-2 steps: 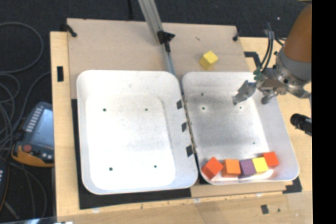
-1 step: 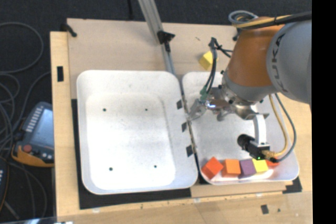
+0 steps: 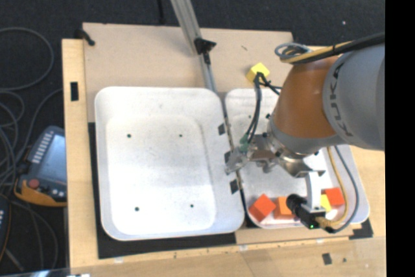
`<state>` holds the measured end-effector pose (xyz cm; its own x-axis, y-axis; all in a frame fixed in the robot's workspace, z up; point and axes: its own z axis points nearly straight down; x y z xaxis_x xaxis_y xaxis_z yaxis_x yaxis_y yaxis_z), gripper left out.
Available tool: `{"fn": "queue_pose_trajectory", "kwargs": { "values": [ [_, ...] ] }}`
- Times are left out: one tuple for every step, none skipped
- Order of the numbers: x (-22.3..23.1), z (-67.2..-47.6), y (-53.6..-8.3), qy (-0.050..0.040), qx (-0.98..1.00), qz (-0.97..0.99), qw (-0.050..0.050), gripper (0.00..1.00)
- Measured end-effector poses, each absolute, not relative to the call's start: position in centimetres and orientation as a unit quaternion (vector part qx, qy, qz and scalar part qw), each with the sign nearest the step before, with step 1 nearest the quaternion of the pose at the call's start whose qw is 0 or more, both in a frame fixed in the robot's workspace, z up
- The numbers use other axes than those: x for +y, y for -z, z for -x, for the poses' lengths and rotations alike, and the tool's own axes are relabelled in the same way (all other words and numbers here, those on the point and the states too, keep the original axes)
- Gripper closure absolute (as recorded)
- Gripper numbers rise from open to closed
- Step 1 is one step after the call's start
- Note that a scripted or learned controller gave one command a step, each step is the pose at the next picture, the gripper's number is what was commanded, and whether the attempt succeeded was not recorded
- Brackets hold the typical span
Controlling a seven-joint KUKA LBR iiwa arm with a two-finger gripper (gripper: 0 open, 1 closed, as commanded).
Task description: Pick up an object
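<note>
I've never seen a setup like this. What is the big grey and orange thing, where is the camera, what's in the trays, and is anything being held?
There is one camera, fixed above a bench and looking down on it at a slant. The big grey and orange shape is a robot arm reaching in from the right of the picture. At its end is a gripper, a two-fingered clamp for picking things up. It is low over the right bin, close to the edge where that bin meets the left bin. Both are shallow white trays. The arm covers much of the right bin, but a few orange blocks show at its near end. From this angle I cannot tell whether anything is held. The slanted metal pole at the top is part of the stand, not something to pick up.
</note>
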<state>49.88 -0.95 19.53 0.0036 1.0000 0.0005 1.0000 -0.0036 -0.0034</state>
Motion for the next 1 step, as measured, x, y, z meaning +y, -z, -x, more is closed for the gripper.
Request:
{"fn": "queue_pose_trajectory", "kwargs": {
  "values": [
    [6.31, -48.39, -19.63, 0.0008, -0.710, 0.704, 0.002, 0.00]
  ]
}}
